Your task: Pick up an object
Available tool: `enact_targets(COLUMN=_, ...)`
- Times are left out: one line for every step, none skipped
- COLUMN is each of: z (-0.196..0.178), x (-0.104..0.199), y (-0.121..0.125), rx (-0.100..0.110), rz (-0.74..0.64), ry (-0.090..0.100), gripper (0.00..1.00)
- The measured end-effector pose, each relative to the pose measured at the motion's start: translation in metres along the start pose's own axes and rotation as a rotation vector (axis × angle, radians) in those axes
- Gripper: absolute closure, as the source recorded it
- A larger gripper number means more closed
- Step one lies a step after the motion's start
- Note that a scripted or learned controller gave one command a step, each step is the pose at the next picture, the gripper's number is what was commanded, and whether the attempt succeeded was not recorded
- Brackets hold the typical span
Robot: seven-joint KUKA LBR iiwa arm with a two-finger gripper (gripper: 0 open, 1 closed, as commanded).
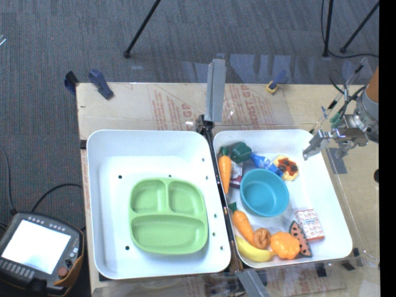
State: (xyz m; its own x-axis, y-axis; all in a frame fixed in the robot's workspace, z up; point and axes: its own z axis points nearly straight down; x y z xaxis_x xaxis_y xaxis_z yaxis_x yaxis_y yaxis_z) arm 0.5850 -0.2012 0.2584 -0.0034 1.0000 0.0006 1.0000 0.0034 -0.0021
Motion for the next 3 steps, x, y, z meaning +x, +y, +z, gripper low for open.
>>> enact_targets(z=0.127, x=-0.001, y=0.006, rx=0.012, rz=0.083, ry=0.004, gripper=0.00)
enact_targets(z=0.173, x=0.013, y=-0.001, rx=0.004, rz=0.169, ry=0.001, gripper=0.00)
enact_targets(z=0.142, x=0.023, y=-0.019, rx=-0.005, rz=-0.081, ry=-0.003, gripper=0.00)
